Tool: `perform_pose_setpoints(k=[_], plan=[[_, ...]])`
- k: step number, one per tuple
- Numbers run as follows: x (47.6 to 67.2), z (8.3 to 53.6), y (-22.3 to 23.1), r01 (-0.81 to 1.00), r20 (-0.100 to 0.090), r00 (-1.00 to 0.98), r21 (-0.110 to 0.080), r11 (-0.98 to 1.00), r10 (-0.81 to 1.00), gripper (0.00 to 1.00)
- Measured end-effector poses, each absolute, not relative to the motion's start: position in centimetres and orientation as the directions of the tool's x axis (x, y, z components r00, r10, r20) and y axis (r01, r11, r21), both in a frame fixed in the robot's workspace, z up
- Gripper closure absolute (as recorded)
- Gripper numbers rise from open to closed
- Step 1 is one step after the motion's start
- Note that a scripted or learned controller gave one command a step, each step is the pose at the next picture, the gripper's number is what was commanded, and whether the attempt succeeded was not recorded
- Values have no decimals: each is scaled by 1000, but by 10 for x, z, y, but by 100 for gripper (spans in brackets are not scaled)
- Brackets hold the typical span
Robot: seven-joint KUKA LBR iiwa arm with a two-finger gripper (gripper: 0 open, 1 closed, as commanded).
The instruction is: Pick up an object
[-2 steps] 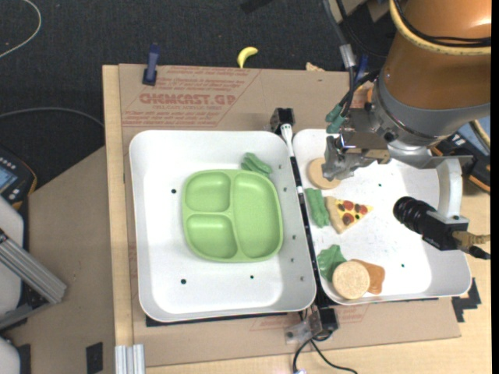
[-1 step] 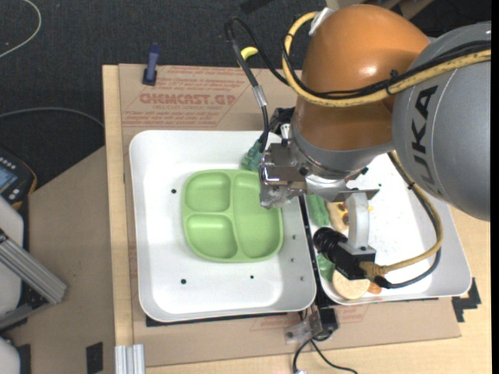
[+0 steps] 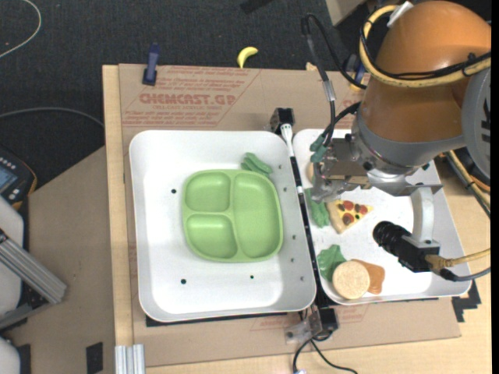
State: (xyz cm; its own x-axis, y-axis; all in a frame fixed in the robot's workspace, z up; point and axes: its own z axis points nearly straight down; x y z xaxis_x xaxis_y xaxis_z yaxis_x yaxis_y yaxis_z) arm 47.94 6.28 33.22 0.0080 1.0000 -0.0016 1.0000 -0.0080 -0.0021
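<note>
My gripper [image 3: 321,187] hangs low over the left part of the right bin [image 3: 444,209], under the orange-banded wrist. Directly below it lies a green leafy piece [image 3: 320,211], partly hidden by the gripper. A toy pizza slice [image 3: 348,213] lies just to its right. Nearer the front of that bin sit another green piece [image 3: 328,257], a round tan bun [image 3: 352,279] and an orange piece [image 3: 374,275] touching the bun. Whether anything sits in the gripper is hidden by the wrist.
The left bin [image 3: 156,209] holds a green divided plate [image 3: 232,214], with a small green piece [image 3: 255,163] at the plate's far right corner. A black-edged divider [image 3: 299,201] runs between the bins. The arm covers the back of the right bin.
</note>
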Motion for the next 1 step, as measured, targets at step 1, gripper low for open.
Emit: perform_pose_setpoints(k=[1], plan=[[480, 493, 71, 1000, 4, -2, 21, 2, 1000, 100]])
